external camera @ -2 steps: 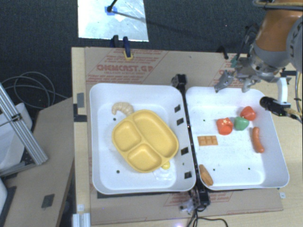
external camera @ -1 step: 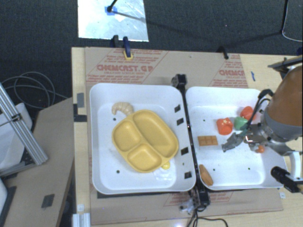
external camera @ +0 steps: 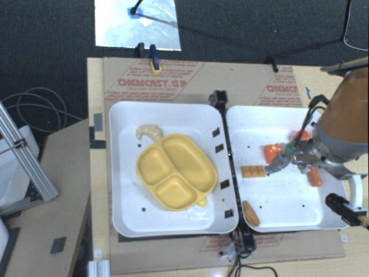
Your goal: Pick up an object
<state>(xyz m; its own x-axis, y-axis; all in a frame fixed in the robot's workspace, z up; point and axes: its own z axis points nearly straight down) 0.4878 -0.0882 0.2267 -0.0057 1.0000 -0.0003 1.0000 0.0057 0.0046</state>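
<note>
Gripper low over right bin, brown bar just to its left.

Gripper (external camera: pixel 275 165) is seen beside the orange piece (external camera: pixel 273 152); brown bar (external camera: pixel 252 172) lies lengthwise left-right, nearly touching. Finger opening cannot be told; nothing seen held.

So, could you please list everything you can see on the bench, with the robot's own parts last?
white bins: two, white, side by side on the bench
divided plate: one, yellow, middle of the left bin
croissant-like piece: one, pale cream, left bin, just above the plate
orange-red item: one, right bin, beside the gripper
brown bar: one, tan, right bin, left part
sausage-like piece: one, orange-brown, right bin, lower left corner
small orange piece: one, right bin, under the arm
arm: one, grey and orange, from the right
gripper: one, dark, low over the right bin
</note>
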